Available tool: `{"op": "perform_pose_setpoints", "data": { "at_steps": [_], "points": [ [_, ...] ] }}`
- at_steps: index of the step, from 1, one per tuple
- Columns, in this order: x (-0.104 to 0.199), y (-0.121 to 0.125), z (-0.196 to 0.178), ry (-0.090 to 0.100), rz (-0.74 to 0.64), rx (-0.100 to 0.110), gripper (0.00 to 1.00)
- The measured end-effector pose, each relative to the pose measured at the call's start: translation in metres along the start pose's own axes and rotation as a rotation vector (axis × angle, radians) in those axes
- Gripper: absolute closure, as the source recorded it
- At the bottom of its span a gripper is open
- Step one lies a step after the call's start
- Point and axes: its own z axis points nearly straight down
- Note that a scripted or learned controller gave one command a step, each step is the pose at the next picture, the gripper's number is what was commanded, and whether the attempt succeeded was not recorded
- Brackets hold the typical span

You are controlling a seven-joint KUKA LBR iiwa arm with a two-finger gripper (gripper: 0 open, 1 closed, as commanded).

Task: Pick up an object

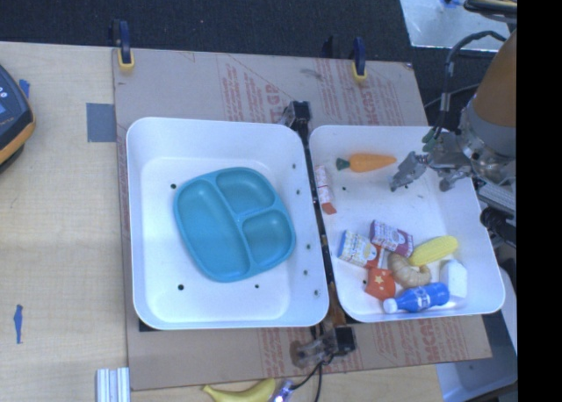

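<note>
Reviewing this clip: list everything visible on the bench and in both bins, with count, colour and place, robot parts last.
Left bin: 1, white, left half of the cardboard sheet.
Divided plate: 1, blue, three compartments, lying in the left bin.
Right bin: 1, white, beside the left bin.
Toy carrot: 1, orange with green end, top of the right bin.
Small packet: 1, white and red, at the right bin's left wall.
Small cartons: 2, one whitish, one purple, middle of the right bin.
Toy banana: 1, yellow, lower right bin.
Bottle: 1, blue and white, near the front wall.
Banana: 1, yellow, bench front edge.
Clamps: 2, blue, cardboard's back edge.
Gripper: 1, grey, over the right bin's upper right.
</note>
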Motion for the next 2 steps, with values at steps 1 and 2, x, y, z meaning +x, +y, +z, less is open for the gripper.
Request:
{"op": "perform_pose_setpoints", "data": {
  "at_steps": [1, 2],
  "points": [
    [0.039, -0.081, 0.103, 0.001, -0.001, 0.002, 0.0],
    [-0.021, -0.052, 0.063, -0.001, 0.002, -0.002, 0.0]
  ]
}}
